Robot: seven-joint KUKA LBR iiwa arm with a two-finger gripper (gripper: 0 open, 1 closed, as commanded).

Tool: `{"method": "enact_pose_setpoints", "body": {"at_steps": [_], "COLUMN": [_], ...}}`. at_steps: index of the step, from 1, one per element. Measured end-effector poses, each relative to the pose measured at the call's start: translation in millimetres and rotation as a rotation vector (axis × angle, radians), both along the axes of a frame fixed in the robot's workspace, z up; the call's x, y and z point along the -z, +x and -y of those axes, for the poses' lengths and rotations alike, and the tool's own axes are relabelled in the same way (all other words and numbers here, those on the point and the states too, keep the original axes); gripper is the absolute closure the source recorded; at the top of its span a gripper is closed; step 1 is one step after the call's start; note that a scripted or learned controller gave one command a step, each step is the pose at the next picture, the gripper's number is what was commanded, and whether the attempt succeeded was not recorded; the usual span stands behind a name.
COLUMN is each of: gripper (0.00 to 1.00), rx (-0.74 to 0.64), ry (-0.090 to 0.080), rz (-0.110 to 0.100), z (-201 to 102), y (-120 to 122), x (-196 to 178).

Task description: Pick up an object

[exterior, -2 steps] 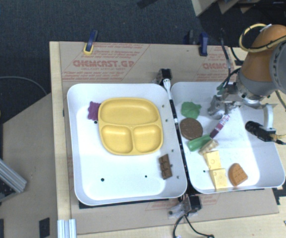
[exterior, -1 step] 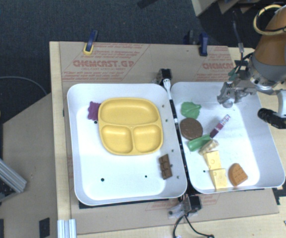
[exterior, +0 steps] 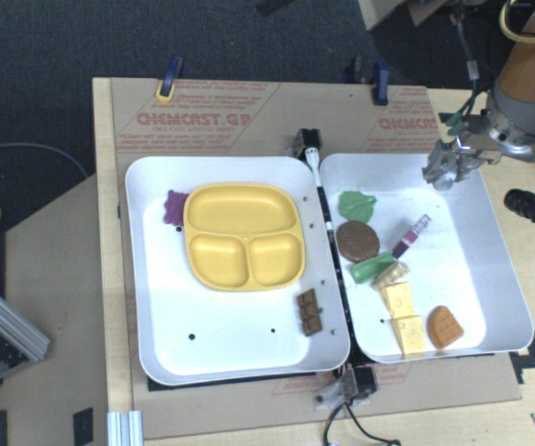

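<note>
In the right bin (exterior: 490,258), nearest us, sit an orange cookie (exterior: 445,325) and yellow blocks (exterior: 402,316). A bit farther lie a brown disc (exterior: 358,241), green bits (exterior: 356,204) and a purple pen (exterior: 411,235). The pen is thin, slanting from near-left to far-right. The claw (exterior: 444,170) hangs over the far right corner, so the pen lies to its near left. I cannot tell if the claw is apart or together
</note>
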State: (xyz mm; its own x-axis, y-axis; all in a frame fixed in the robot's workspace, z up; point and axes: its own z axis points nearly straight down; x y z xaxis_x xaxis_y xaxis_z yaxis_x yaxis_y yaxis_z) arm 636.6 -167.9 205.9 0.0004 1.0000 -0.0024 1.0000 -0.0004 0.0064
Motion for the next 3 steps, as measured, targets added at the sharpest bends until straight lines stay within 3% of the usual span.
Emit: {"method": "enact_pose_setpoints", "body": {"at_steps": [1,2,3], "gripper": [1.0,1.0,1.0], "rx": [-0.001,-0.003,-0.003], "ry": [0.0,0.004,0.005], "rz": [-0.001,-0.01,-0.012], "z": [0.2,-34.0,-66.7], "y": [1.1,-28.5,-74.9], "x": [-20.9,-26.0,-15.1]}}
